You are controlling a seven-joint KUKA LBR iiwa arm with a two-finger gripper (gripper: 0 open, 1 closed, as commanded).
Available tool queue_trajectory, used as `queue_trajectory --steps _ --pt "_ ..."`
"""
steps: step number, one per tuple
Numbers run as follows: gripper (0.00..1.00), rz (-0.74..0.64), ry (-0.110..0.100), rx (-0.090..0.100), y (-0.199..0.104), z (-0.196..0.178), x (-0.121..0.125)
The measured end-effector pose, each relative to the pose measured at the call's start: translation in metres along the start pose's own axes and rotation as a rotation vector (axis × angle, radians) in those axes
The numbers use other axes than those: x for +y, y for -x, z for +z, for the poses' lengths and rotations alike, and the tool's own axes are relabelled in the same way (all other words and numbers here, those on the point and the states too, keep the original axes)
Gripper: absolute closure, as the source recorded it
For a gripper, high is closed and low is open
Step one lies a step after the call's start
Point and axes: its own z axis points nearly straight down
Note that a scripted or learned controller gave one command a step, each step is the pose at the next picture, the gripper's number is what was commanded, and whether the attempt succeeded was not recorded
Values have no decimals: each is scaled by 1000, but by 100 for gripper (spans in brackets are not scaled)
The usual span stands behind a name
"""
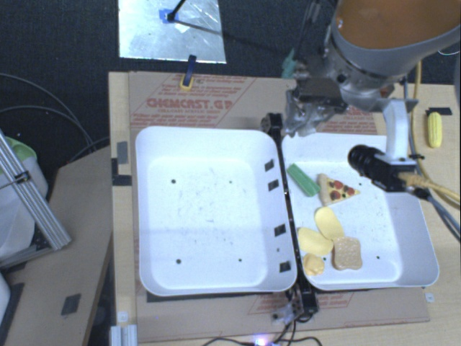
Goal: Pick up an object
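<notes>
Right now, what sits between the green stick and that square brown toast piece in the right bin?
In the camera view, the pale yellow chip lies between the green stick and the toast piece; the pizza slice sits just beside that line.

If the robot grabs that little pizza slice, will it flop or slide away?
The pizza slice looks like a toy with crisp edges, so it is probably stiff and light. It lies flat on the smooth right bin, so a nudge would likely slide it. Being thin, it may be hard to pinch.
</notes>
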Motion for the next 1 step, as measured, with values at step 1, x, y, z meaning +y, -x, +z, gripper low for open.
queue_trajectory --steps 1 --pt "100 -7 -15 -3 -35 128 0"
